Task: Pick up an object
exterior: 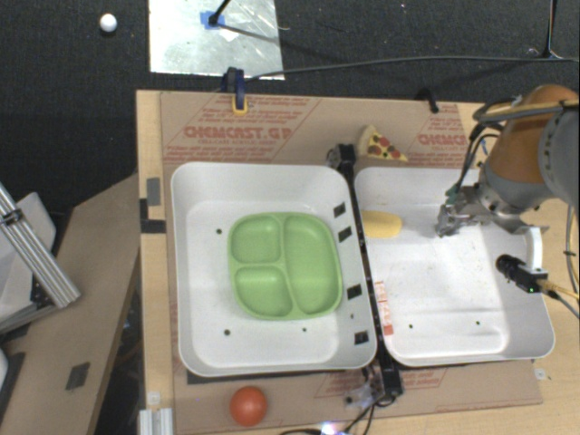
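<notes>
Two shallow white bins are seen side by side on the tabletop, which is covered with brown board printed in red. In the left bin a green divided plate is laid flat, roughly in the middle. In the right bin a pale yellow object is found near the upper left corner, close to the wall shared with the left bin. The grey arm with its orange band is reached in from the right, and the pincer is lowered over the upper part of the right bin, to the right of the yellow object and apart from it. Whether the pincer is spread or pressed together cannot be told, and nothing is seen gripped in it. A pizza-slice toy is placed on the board just behind the bins, and an orange ball is set on the board in front of the left bin.
</notes>
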